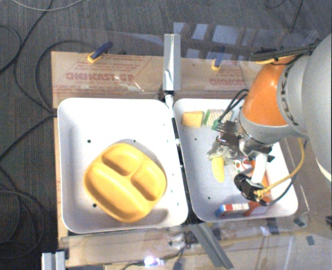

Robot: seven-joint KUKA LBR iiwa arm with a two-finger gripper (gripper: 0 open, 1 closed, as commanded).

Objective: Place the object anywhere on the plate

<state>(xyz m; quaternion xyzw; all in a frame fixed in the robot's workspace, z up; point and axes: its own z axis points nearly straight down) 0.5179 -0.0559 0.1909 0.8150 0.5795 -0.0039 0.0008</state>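
A yellow plate (126,181) with three compartments lies in the left bin (76,117), slightly towards its front. My gripper (222,148) hangs over the middle of the right bin (199,198), right above the upper end of a long yellow object (218,169) that lies on the bin floor. The gripper body hides the top of that object. Whether the object is between the fingers cannot be made out.
At the back of the right bin lie a yellow block (192,118) and a green-and-white item (213,117). A blue, white and red item (232,209) and an orange piece (254,206) lie at its front right. A metal divider (171,66) stands behind the bins.
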